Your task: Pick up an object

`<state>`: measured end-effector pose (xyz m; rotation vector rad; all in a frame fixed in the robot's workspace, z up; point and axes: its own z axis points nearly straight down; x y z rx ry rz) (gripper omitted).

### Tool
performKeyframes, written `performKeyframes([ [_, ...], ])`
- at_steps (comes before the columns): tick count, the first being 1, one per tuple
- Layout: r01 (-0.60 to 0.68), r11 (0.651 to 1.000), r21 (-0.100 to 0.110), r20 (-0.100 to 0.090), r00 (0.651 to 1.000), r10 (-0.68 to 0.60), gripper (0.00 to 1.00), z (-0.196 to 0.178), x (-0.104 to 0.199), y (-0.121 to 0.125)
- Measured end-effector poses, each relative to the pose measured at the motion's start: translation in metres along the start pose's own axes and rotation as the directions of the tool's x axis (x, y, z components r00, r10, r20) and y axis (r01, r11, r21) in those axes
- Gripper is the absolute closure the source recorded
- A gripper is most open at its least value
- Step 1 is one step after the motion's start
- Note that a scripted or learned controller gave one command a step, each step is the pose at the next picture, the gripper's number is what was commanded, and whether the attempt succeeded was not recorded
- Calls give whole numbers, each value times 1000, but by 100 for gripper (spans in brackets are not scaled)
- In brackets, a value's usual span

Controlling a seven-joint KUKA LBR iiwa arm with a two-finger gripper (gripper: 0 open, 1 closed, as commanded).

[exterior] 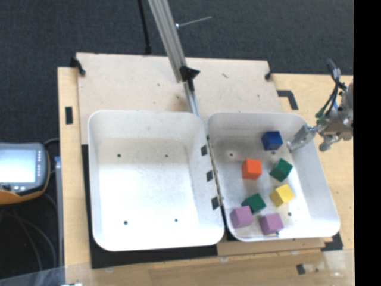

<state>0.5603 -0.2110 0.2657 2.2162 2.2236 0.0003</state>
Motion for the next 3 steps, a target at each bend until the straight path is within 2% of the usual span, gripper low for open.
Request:
performKeyframes([
  [1,2,1000,-5,1,1000,-2,0,-48,10,9],
  [2,2,1000,-1,-1,1000,-2,0,-63,44,-17],
  [3,-5,1000,4,0,1000,5,0,-25,44,-47],
])
